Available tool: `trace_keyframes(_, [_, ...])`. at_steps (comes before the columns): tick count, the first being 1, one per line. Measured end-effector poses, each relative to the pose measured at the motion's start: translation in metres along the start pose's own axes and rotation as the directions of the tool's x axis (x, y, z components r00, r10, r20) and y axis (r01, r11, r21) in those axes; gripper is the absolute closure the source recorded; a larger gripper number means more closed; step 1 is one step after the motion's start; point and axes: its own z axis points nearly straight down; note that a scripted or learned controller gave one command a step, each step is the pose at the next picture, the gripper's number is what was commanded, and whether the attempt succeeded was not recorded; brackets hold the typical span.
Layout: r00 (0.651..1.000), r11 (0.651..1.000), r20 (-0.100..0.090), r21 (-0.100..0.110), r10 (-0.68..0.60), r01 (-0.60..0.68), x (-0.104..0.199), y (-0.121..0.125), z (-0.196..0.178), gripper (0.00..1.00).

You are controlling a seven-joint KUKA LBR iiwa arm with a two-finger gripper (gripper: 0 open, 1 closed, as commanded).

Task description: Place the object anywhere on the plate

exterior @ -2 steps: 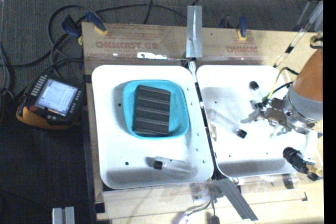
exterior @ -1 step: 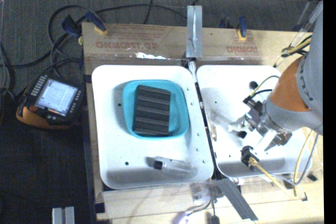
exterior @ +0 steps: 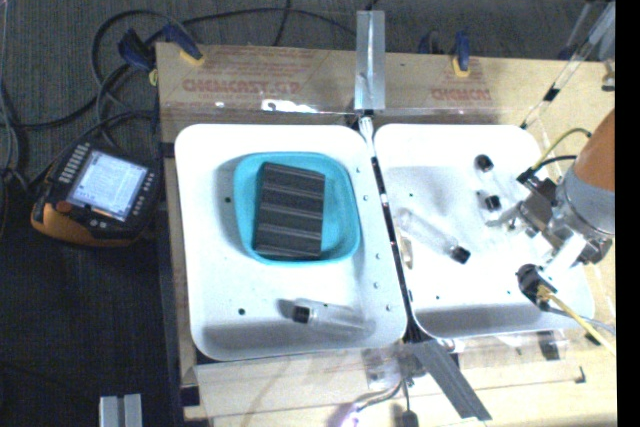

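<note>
A teal plate (exterior: 345, 220) lies in the left bin (exterior: 200, 245). A dark grey ribbed block (exterior: 290, 210) rests flat on its middle. A clear tube with a black cap (exterior: 312, 313) lies on the left bin's floor, near the front edge and below the plate. Another clear tube with a black end (exterior: 432, 237) lies in the right bin (exterior: 440, 310). My gripper (exterior: 530, 225) hangs over the right side of the right bin, far from the plate, and I see nothing held in it.
Two small black pieces (exterior: 483, 162) (exterior: 492, 202) sit in the right bin, left of the gripper. A raised divider (exterior: 385, 215) separates the bins. A handheld pendant (exterior: 100, 190) and cables lie on the floor to the left.
</note>
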Motion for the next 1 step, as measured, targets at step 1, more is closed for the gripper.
trace_keyframes(1, [0.997,0.997,-0.001,-0.002,0.083,-0.083,-0.0068,0.0081,-0.1253,0.0])
